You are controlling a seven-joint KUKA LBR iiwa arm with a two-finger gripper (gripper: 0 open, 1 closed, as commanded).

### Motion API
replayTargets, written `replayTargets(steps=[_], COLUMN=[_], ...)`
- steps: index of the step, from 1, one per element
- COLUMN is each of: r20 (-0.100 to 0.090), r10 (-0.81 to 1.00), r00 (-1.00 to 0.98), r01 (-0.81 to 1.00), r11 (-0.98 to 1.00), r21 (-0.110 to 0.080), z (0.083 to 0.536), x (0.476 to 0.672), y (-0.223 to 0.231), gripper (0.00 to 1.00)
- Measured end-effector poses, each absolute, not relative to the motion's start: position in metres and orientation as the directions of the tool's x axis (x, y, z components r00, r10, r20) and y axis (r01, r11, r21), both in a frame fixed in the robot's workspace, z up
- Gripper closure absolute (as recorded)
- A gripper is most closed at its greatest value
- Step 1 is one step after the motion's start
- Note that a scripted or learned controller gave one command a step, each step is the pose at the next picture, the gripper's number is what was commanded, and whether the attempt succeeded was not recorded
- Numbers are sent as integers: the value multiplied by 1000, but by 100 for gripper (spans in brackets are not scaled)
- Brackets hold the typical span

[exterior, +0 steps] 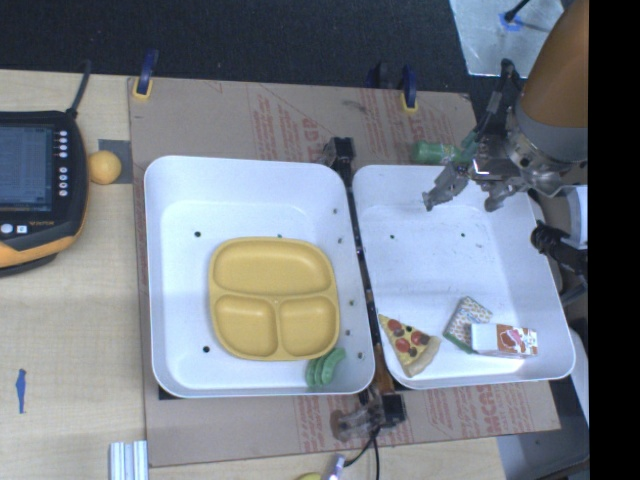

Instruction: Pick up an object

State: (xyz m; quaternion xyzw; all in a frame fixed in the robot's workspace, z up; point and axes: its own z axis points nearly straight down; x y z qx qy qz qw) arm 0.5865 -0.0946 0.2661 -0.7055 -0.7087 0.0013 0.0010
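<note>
**Pincer open above right bin, nothing held**

Pincer (pixel 462 190) spread wide, with nothing between the two fingers, hanging over the far part of the right bin (pixel 455 268). One dark fingertip (pixel 432 201) over the far left area of that bin, the other near its far right rim. Grey arm (pixel 555 68) with orange band coming in from the right.

Inside the right bin, along its near wall: pizza slice (pixel 408 344) in the near left corner, patterned packet (pixel 466 320) further right and well apart from it, red-and-white carton (pixel 505 341) touching the packet on its right side. All three well apart from the pincer.

Just left of the right bin, touching it side to side: left bin (pixel 180 218) with yellow tray (pixel 272 297) of three compartments in the middle, and green toy (pixel 325 368) at the near right corner of the tray.

Beyond the far rim of the right bin, on the worktop (pixel 70 348): small green thing (pixel 435 152). Far left of both bins: tablet (pixel 35 193) and orange ball (pixel 104 166) beside it.
</note>
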Motion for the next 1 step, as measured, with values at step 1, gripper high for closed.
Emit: replayTargets(steps=[1], r20=[0], r10=[1000], r00=[-5], r01=[1000], r11=[5], r21=[-5], z=[146], x=[485], y=[-101], gripper=[0])
